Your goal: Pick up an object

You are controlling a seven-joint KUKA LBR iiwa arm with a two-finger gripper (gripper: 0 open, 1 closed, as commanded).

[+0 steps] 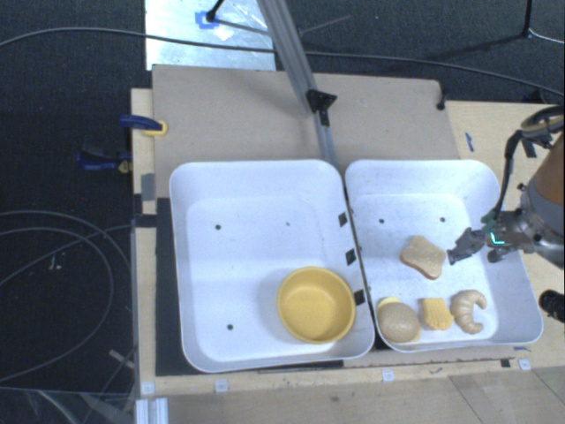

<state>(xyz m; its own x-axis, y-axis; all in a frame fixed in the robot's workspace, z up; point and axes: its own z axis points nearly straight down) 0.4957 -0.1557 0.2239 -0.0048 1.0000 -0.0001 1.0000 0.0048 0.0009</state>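
No text, label, brand, number or sign can be read anywhere in the camera view
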